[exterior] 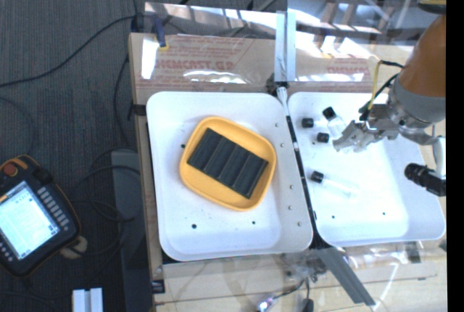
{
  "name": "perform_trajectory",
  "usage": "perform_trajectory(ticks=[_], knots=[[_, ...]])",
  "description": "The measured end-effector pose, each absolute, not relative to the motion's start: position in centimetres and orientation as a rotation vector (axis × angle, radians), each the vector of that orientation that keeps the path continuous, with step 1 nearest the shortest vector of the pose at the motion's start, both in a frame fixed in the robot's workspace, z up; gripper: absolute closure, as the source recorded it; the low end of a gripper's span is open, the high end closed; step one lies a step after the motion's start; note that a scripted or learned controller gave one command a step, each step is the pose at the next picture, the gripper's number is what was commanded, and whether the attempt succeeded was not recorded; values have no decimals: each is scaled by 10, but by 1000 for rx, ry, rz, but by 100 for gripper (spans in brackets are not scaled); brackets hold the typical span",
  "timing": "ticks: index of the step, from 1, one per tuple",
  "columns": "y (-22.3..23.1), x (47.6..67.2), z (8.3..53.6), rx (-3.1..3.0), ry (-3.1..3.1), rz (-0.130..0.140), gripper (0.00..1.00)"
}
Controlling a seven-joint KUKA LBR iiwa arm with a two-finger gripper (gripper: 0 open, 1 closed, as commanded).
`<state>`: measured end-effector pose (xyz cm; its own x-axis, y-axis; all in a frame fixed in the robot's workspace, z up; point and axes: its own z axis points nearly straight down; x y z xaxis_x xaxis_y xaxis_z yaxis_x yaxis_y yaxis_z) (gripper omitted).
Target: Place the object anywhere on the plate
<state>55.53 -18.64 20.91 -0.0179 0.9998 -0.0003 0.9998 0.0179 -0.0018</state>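
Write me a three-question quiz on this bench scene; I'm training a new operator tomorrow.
1. True or false: the yellow plate lies in the right bin.
2. Which bin is the gripper over? A) left bin B) right bin
3. Fill in: the dark ridged block rests on the ____.

Key
1. False; the plate lies in the left bin.
2. B; it hovers near several small black-capped vials.
3. Plate.

Grey arm (428, 104), orange band above its wrist, yellow cable alongside.
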Motion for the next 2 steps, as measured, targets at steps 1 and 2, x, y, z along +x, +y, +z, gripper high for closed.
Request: perform_trajectory(ticks=[1, 2], knots=[[-107, 589, 172, -2096, -2341, 4, 100], [-20, 599, 183, -1663, -2664, 0, 100]])
